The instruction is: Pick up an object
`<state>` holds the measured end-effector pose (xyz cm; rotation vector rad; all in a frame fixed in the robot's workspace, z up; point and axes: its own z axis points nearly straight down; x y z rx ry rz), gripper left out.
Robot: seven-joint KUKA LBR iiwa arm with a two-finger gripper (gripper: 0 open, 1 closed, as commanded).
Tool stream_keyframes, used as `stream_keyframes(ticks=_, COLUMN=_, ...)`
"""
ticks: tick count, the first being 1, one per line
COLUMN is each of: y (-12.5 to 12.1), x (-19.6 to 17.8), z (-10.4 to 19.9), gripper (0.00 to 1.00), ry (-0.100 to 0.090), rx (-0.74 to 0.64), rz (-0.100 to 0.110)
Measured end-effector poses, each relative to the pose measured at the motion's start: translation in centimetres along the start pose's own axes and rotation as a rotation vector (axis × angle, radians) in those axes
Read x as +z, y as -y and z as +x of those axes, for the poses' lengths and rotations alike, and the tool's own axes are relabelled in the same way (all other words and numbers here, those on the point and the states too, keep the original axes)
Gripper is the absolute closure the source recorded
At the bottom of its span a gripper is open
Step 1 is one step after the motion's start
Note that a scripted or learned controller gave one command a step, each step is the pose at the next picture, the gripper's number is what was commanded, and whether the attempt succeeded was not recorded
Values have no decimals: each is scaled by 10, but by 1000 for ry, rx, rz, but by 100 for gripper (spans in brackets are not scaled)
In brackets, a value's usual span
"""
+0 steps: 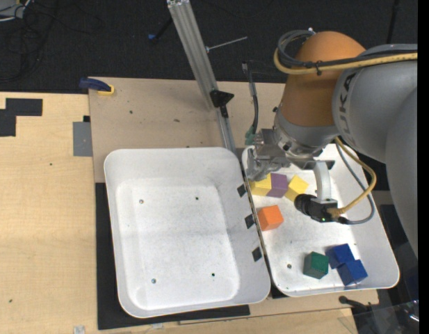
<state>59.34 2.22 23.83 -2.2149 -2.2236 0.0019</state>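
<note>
Sitting side by side on the bench [151, 117] are two white bins. The left bin [176, 228] has only tiny dark dots on its floor. The right bin [381, 256] holds the blocks. A purple block [279, 184] sits near the top of it, touching a yellow block [297, 186] on its right and another yellow piece [259, 187] on its left. An orange block [271, 217] lies just below them, close to the wall between the bins. A green block [316, 264] and a blue block [347, 263] lie near the bottom edge, just beside each other.

The gripper [264, 160] hangs low over the top of the right bin, right above the purple and yellow blocks. I cannot tell how it is set. The big grey arm [367, 96] covers part of that bin. A silver bar [199, 61] leans across the bench behind the bins.
</note>
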Motion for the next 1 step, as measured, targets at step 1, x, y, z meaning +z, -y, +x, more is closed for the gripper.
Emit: stream_keyframes(ticks=1, y=-14, x=-5, z=56, gripper=100, ry=0, rx=0, rz=-2)
